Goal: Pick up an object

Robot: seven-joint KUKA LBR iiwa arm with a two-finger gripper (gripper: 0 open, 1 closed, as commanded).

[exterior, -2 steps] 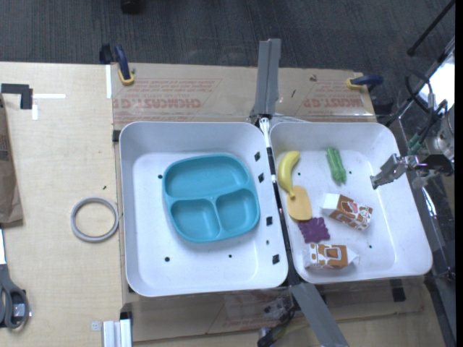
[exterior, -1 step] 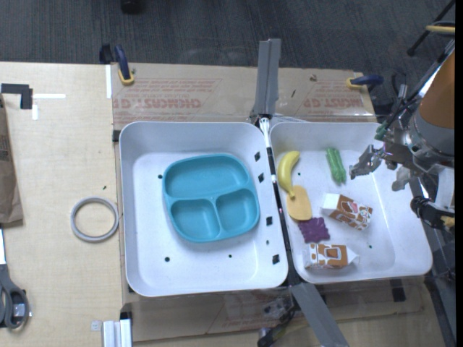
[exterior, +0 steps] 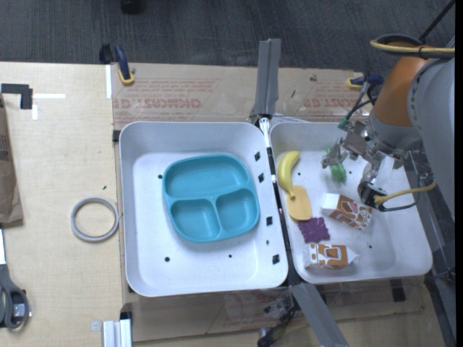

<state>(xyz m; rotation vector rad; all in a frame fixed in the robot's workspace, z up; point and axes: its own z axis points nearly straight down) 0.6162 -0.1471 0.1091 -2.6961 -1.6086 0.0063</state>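
Note:
The right bin holds a yellow banana, a flat orange-yellow piece, a purple grape bunch, a small green object and two brown-and-white cartons. My gripper hangs over the back of this bin, reaching in from the right under the orange wrist band. Its fingers stand apart and nothing sits between them. The green object lies right beside the finger nearer the banana. The upper carton lies just below the other finger.
The left bin carries a blue divided plate. A grey ring lies on the bench to the left. A yellow cable loops off the wrist above the right bin's edge.

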